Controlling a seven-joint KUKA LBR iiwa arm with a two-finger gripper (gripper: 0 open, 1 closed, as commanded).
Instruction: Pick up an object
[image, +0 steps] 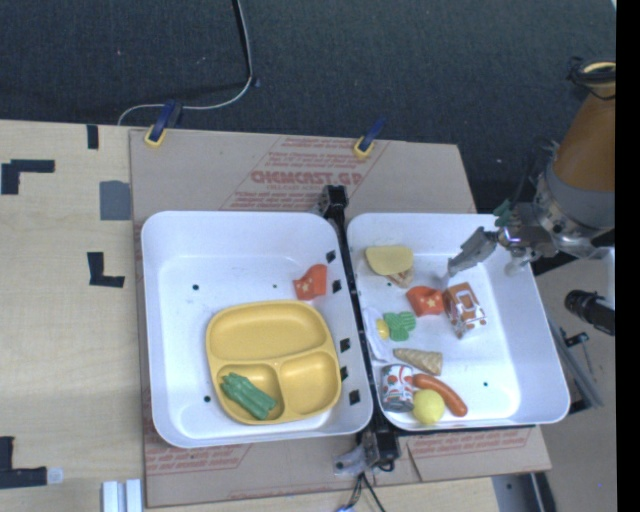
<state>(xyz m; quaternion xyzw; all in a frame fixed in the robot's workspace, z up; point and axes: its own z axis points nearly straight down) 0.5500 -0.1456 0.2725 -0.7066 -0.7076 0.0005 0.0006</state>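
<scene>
Two glossy white bins sit mid-frame; we see the gripper (462, 262) hanging over the right bin (520, 340), can't tell how it's set. Just below it sit a boxy red-white carton (465, 308) and a red lump (425, 300). The left bin (180, 300) holds a smooth yellow tray (272, 345).

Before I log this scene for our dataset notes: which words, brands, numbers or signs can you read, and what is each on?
Red print on the cardboard sheet under the bins: large letters plus smaller lines, seen upside down and too blurred to read.
Small box in the right bin: red and white pattern, no legible text.
Crumpled wrapper near the yellow fruit: printed marks, too small to read.
Nothing else carries text.
</scene>
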